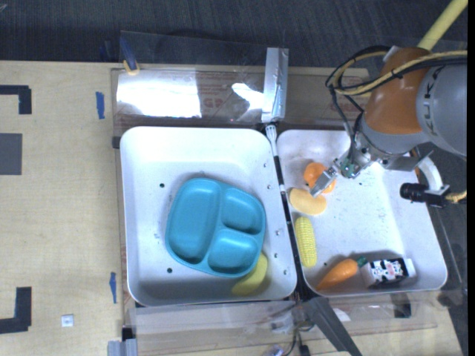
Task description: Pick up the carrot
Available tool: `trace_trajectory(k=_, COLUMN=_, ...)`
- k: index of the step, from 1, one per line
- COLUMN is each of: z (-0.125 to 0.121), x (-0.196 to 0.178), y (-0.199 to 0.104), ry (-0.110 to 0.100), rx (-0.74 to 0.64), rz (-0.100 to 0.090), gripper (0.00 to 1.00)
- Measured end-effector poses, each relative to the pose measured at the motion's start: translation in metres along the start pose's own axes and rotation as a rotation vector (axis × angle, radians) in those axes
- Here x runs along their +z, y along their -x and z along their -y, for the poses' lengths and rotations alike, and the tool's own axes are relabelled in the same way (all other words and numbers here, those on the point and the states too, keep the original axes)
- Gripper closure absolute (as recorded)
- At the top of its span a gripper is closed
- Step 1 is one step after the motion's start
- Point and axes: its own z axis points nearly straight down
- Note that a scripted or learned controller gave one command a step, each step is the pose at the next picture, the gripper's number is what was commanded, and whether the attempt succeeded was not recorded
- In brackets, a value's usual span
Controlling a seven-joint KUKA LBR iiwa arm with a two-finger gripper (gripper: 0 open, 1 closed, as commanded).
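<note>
Gripper [323, 185] hangs low in the upper left part of the right bin [415, 232], its tip down among the items at the bin's left wall; whether it is spread or closed cannot be told from this slanted look down. Its tip sits over a small orange piece [314, 173] and just above a pale yellow item [307, 202], but nothing can be seen gripped. Below these, a corn cob [306, 240] lies along the left wall. The carrot [338, 272] lies near the bin's lower edge, tilted, well apart from the gripper, with a black-and-white carton [387, 270] just beside its right end. In the left bin [141, 199] a blue divided plate [215, 226] lies, a yellow item [254, 275] tucked at its lower right corner
</note>
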Motion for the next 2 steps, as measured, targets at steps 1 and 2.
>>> trace_trajectory(k=1, z=-0.0019, x=0.0176, y=-0.0052, ry=0.014, rx=0.045, rz=0.008, gripper=0.00)
trace_trajectory(k=2, z=-0.0029, x=0.0088, y=-0.0041, ry=0.017, rx=0.045, rz=0.009, gripper=1.00)
